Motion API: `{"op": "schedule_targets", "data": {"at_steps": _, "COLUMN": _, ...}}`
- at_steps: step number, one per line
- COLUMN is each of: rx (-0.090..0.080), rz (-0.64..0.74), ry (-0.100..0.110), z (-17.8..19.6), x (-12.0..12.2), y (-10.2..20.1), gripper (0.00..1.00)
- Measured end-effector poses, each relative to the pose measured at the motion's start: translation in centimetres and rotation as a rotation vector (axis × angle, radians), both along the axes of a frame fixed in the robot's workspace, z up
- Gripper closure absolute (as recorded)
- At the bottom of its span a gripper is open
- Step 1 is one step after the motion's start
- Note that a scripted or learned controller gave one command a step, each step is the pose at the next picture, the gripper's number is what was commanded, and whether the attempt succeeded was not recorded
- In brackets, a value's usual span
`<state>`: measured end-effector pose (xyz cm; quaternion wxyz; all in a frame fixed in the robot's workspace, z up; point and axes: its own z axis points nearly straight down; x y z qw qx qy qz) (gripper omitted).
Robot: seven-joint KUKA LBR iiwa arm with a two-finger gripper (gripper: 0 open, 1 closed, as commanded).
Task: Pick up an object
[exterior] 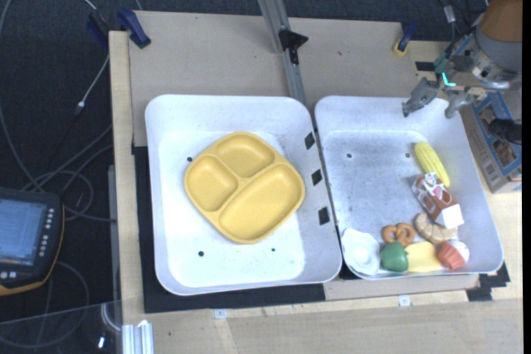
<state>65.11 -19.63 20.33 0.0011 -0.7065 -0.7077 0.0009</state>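
tool (433, 99) hangs spread wide with nothing held, above the right bin's (365, 108) far rim.

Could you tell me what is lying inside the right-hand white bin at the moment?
The right bin holds toy food along its right and near sides: a corn cob, a pretzel, a green piece and others, piled so some are partly covered.

No text, label or number is legible on anything here

Divided plate (244, 186) in left bin (166, 178), toy food (427, 215) along right bin's (365, 170) right side
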Motion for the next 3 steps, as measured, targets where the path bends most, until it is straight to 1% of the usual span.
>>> {"op": "schedule_targets", "data": {"at_steps": 1, "rx": 0.002, "rz": 0.000, "ry": 0.005, "z": -6.3, "x": 0.2, "y": 0.2, "gripper": 0.00}}
{"op": "schedule_targets", "data": {"at_steps": 2, "rx": 0.001, "rz": 0.000, "ry": 0.004, "z": -11.4, "x": 0.1, "y": 0.3, "gripper": 0.00}}
{"op": "schedule_targets", "data": {"at_steps": 3, "rx": -0.002, "rz": 0.002, "ry": -0.004, "z": -9.8, "x": 0.4, "y": 0.3, "gripper": 1.00}}
